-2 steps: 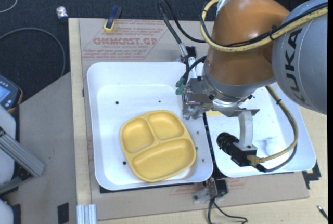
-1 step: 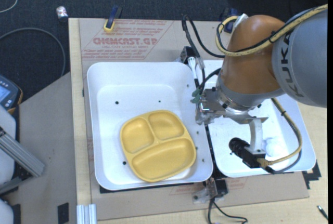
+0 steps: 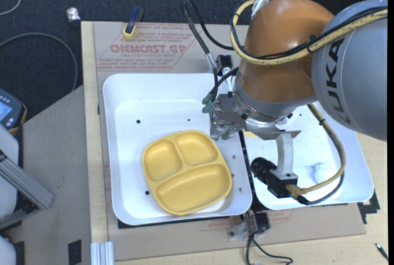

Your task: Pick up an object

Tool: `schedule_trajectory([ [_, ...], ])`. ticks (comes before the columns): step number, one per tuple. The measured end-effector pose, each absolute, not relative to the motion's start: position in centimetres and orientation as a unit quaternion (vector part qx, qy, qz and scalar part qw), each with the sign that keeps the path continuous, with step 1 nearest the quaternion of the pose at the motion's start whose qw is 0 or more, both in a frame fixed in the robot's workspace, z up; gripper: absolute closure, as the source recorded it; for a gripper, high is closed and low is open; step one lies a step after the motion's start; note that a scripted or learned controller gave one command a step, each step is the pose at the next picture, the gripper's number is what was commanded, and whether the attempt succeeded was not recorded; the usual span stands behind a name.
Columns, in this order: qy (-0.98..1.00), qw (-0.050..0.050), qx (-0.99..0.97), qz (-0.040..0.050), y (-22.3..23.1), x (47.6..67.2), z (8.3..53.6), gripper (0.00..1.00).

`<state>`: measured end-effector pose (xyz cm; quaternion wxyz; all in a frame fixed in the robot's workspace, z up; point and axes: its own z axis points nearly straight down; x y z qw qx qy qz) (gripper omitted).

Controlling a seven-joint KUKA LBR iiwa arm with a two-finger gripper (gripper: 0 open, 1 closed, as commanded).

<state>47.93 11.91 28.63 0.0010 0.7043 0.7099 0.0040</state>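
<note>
**Op A:** Logging this one. The yellow plastic divided plate (image 3: 186,172), three compartments, lies flat in the left white bin (image 3: 123,110), toward its near edge, its right rim close to the wall shared with the right white bin (image 3: 351,159). Only candidate I can make out for the pick.

**Op B:** Where are your jaws?

**Op A:** Cannot tell their state. The grey arm with the orange wrist band (image 3: 289,55) hangs over the divider between the bins, and the wrist body covers whatever is under it. I see the metal mounting block (image 3: 225,116) at the far right corner of the plate, just above its rim, nothing gripped that I can confirm.

**Op B:** Pose?

**Op A:** Reaching in from the right, wrist pointed roughly straight down, low over the bins. Black and yellow cables (image 3: 283,187) loop under it into the right bin.

**Op B:** Risks?

**Op A:** My judgement: three. One, the plate is wide and shallow, so a grip on its thin rim may slip, or tip the plate up rather than lift it. Two, coming down this near the divider could land on the bin wall instead of the plate. Three, the loose cable loop could snag the bin edge on the lift.

**Op B:** Noted.
</note>
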Motion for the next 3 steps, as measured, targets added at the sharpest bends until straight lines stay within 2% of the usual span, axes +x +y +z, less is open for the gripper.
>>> schedule_trajectory([
  [1, 0.709, 0.003, 0.705, 0.0076, 15.4, 48.7, 40.4, 1.00],
  [2, 0.708, -0.001, 0.707, -0.0021, 15.7, 47.9, 38.2, 1.00],
  [3, 0.708, 0.000, 0.707, -0.0001, 15.8, 47.9, 39.3, 1.00],
])
